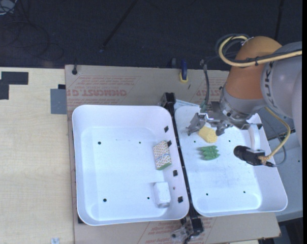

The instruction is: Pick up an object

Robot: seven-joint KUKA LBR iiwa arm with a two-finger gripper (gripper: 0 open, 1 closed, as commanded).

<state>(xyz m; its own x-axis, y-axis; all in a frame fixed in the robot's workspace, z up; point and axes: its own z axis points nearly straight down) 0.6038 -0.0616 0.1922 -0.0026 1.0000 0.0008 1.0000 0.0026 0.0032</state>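
Red print runs across the brown board on the tabletop, at 12 o'clock of the left bin. It reads backwards from up here, and I can't spell it out.

My hand is down in the right bin, up in the 11 o'clock corner. The fingers are spread apart, one on each side of the yellow piece, which lies just under them. I can't tell whether either finger touches it, and nothing is clamped.

At 6 o'clock of the yellow piece, close but apart, lies a small green piece.

For room, the right bin's floor is open white from 3 o'clock round to 7. The rim at 12 o'clock is near my hand, and the wall between the bins stands off at 9.

In the left bin, a patterned block sits hard by the 3 o'clock wall. A white block sits in the 5 o'clock corner, and the floor toward 9 is wide open.
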